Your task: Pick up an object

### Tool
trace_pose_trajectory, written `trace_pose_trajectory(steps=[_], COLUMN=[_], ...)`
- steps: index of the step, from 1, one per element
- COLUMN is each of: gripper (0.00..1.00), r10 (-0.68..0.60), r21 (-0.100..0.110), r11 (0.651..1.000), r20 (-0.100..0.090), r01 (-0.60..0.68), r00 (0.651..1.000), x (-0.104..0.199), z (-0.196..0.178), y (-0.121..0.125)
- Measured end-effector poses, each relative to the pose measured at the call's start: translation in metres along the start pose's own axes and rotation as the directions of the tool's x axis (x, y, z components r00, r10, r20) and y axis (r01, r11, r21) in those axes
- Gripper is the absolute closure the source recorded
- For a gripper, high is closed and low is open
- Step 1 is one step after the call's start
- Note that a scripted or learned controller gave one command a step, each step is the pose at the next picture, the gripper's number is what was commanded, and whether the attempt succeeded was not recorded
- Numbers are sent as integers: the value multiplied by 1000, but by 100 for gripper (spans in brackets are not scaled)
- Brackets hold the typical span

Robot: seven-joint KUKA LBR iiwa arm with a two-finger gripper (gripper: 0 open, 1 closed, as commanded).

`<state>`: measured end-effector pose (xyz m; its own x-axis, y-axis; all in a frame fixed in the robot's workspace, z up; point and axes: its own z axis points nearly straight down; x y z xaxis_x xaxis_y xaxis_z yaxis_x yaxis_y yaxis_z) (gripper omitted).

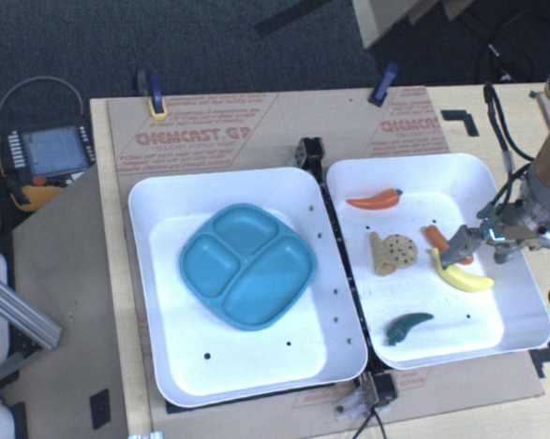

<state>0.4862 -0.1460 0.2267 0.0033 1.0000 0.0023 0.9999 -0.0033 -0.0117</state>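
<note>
Two white bins sit side by side on the bench. The left bin [158, 297] holds a blue plate [248, 264] with three parts. In the right bin [517, 328] the gripper [467, 245] reaches in from the right — whether it is open or closed cannot be told. A yellow banana [465, 278] lies just under its tip, touching or nearly so, beside a small orange carrot [435, 237]. A cookie [393, 252] lies to the left, a red pepper [374, 199] farther back, a green pepper [406, 326] nearer.
</note>
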Motion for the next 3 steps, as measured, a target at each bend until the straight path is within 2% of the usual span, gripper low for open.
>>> trace_pose_trajectory(steps=[1,2,3], gripper=[0,0,0], r10=[-3,-2,-3], r21=[-12,-5,-9], r11=[1000,1000,1000], r20=[3,0,1], r01=[3,2,3], r00=[1000,1000,1000], x=[0,0,-3], z=[-5,37,97], y=[3,1,3])
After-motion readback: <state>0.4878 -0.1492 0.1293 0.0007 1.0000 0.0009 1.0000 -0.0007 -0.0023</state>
